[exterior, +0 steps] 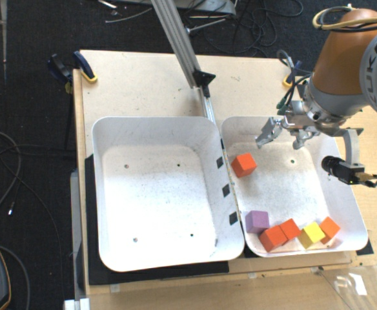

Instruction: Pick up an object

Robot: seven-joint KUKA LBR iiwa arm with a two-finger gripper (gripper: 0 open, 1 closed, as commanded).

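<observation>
In the right bin an orange block lies alone near the left wall. Along the bin's front edge sit a purple block, a red-orange block, a smaller orange block, a yellow block and another orange block. My gripper hangs over the back of the right bin, up and to the right of the lone orange block. Its two fingers are spread apart with nothing between them.
The left bin stands beside the right one, a slanted metal rail crossing above their shared edge. Clamps sit at the bench's back-left corner. A black part of the arm hangs over the right bin's right side.
</observation>
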